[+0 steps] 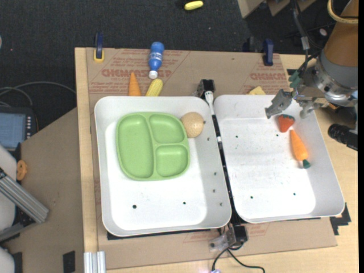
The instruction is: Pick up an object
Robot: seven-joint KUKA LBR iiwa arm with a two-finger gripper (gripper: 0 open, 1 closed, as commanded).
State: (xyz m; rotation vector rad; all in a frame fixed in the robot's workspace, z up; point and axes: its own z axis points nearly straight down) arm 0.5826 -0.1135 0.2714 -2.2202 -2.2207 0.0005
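- Lying in the left bin [114, 169]: green tray [152, 145], tan ball [193, 124] touching its right edge; neither near the arm.
- Right bin [267, 192]: red piece [286, 122] just under the gripper [289, 108]; carrot [298, 147] just beside it.
- Risk: fingers may close on both, or nudge the red piece towards the rim.
- Arm: reaches in from the right, wrist low over the bin's far edge; fingers spread, nothing between them.

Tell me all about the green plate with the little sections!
The green plate is a pale green, plastic-looking tray with rounded corners and three compartments: one long one on the view's left and two smaller ones stacked on the right. It lies flat in the left white bin. A tan egg-shaped thing sits against its upper right corner.
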